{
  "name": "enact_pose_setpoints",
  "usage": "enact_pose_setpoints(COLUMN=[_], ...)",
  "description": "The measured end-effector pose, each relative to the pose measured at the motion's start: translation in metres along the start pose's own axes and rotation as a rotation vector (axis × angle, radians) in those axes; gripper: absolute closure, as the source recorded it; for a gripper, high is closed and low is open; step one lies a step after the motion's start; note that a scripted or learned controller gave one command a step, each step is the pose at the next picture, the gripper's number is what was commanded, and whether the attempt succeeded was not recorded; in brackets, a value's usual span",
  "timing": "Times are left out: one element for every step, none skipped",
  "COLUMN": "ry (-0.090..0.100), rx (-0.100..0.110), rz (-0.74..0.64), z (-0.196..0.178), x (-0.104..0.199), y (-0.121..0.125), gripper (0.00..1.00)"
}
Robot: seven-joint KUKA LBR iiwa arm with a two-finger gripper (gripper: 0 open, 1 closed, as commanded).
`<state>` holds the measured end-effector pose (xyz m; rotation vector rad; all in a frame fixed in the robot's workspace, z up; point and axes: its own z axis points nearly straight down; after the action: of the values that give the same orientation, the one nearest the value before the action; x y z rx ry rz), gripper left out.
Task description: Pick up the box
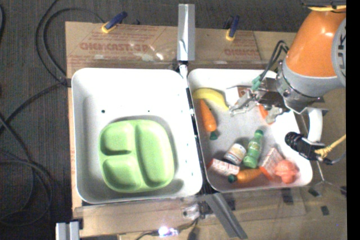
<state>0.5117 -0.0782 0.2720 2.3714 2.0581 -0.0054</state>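
Currently gripper (243, 103) hovers in upper part of right bin (197, 121), jaws look spread, nothing between them. Box (223, 166) lies at bin's lower edge, below and slightly left of jaws, long axis running left-right, beside bottle (254, 149).

Green tray (136, 155), yellow banana (210, 96), orange carrot (208, 116), green bottle (254, 149).

The gripper (241, 102) hung over the right bin (292, 177), just beside the banana (210, 96), nothing between its fingers. The small box (223, 166) lay near the bin's front edge, beside a green bottle (255, 149). The left bin (84, 87) held a green tray (136, 154).
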Motion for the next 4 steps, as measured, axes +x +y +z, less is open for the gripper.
enact_pose_setpoints(ry=[0.001, -0.003, -0.002, -0.003], rx=[0.003, -0.017, -0.016, -0.022], rz=[0.409, 0.105, 0.104, 0.142], z=[0.044, 0.182, 0.173, 0.180], x=[-0.026, -0.054, -0.054, -0.023], y=[-0.014, -0.017, -0.016, -0.019], gripper=[0.00, 0.00, 1.00, 1.00])
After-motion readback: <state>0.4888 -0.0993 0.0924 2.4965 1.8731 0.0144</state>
